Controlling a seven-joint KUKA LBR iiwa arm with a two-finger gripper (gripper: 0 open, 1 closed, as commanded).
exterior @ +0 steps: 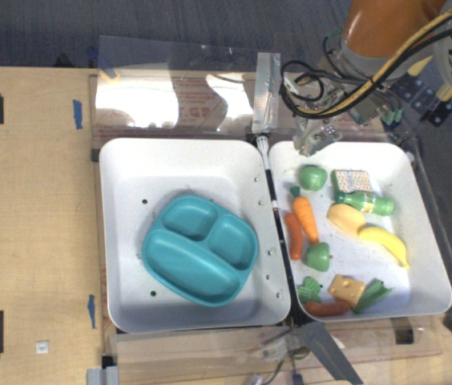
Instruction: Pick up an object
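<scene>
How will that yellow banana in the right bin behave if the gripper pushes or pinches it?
The banana looks like smooth, glossy toy plastic, so probably stiff, light and a bit slippery between fingers. Its curved, tapering shape may make it pivot or slide rather than roll. It seems to touch the yellow piece beside it, so a push would likely shift both.

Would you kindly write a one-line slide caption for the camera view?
KUKA arm's pincer hovering at the far edge of the right bin of toy food, teal divided plate in the left bin.
</scene>
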